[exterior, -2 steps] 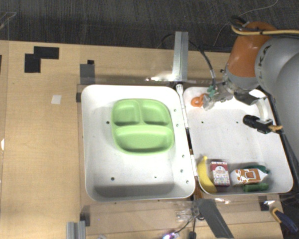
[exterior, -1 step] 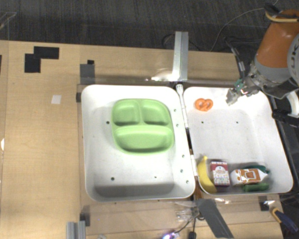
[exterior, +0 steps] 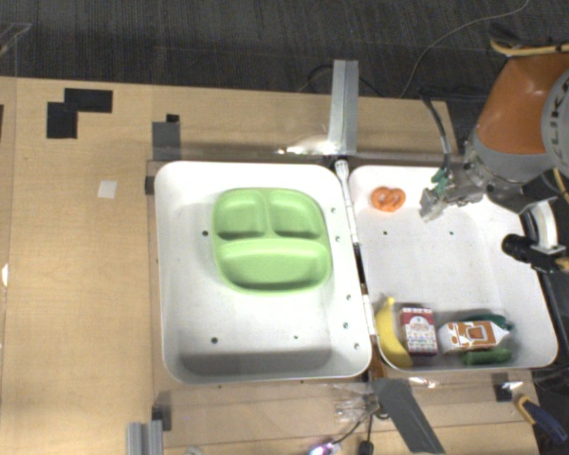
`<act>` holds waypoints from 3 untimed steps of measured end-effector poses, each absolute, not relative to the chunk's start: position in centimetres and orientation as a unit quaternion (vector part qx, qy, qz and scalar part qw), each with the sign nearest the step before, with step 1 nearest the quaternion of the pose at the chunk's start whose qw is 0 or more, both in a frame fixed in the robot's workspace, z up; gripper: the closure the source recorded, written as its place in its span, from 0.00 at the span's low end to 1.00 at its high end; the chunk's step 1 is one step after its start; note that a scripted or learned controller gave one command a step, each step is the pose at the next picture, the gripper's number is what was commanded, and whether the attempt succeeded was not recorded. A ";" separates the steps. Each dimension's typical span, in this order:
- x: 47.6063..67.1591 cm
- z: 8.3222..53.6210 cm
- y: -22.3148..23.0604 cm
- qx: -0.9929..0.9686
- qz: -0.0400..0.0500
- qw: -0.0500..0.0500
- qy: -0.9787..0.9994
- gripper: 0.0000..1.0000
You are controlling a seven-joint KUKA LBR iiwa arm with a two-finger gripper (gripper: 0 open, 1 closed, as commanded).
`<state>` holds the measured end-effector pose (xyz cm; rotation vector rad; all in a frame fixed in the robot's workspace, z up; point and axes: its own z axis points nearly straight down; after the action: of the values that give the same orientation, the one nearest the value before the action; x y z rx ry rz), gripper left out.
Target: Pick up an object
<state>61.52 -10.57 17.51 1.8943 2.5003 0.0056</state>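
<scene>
Landmark for all positions: the divider (exterior: 346, 226) between the two bins.

Left bin (exterior: 185, 282), on the left side of the divider: one green sectioned plate (exterior: 268, 238), lying flat, its right edge near the divider, two small compartments on the far side and one long compartment on the near side.

Right bin (exterior: 455, 273), on the right side of the divider: orange pretzel-shaped item (exterior: 388, 199) at the far end, just beside the divider. At the near end, a row running away from the divider: yellow banana (exterior: 391, 333) closest to it, curved along the bin wall; then a small red-and-white carton (exterior: 417, 331) touching or nearly touching the banana; then an orange-and-white carton (exterior: 471, 333) lying on its side; a green item (exterior: 486, 355) in front of that carton, at the bin's near rim.

Arm enters from the right; orange band visible at the upper right. Gripper (exterior: 443, 195) sits over the far part of the right bin, further from the divider than the pretzel item and apart from it. Jaws: detail too small and blurred, cannot tell whether spread or pressed together. Nothing seen between them.

Desk (exterior: 66, 282): light wood, black marks at the far left.
</scene>
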 end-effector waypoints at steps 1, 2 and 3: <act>61.4 14.9 -11.8 0.548 0.002 0.003 0.837 1.00; 61.5 15.4 -11.6 0.624 0.001 0.002 0.782 1.00; 60.5 23.2 -9.3 0.557 0.002 0.004 0.831 1.00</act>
<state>60.47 -9.26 23.23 1.7449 2.6039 0.0062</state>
